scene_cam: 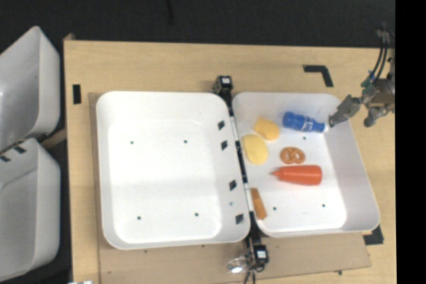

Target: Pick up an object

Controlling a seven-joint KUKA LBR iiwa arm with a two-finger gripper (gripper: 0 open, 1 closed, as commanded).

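Note:
The right bin [346, 209] holds several items. A blue bottle [303, 122] lies near its far edge, with two yellow lumps [267, 129] [255, 149] to its left. Nearer the front, a brown pretzel [293, 155] sits just behind a red-orange carrot-like piece [298, 174]. A small orange-brown stick [258, 203] rests against the bin's left wall. My gripper [351, 118] hangs over the bin's far right rim, just right of the blue bottle. Its fingers are spread open with nothing between them.
The left bin [160, 223] sits beside the right one, and a row of black clips [234, 163] runs along their shared edge. White boxes [23, 143] stand off the bench at the left. Black corner marks [319, 73] lie on the wooden bench.

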